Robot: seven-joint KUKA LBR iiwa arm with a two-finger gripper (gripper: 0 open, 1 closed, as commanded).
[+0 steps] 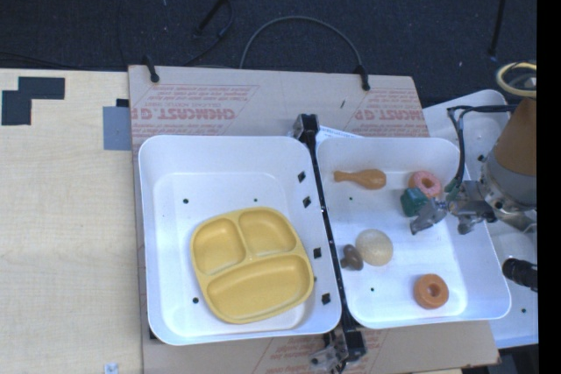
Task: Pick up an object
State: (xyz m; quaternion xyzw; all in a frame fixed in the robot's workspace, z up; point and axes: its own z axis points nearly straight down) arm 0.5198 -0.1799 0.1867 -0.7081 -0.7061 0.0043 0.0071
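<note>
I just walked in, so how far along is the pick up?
Nothing looks lifted yet. The pincer is low in the right bin, beside the green object and pink donut. Left to do: grasp one and raise it.

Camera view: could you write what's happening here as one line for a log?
arm: over right bin | gripper: beside green toy, grip unclear | pink ring: touching green toy | yellow tray: left bin

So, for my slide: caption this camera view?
Gripper poised beside green toy in right bin; yellow tray in left.
</note>
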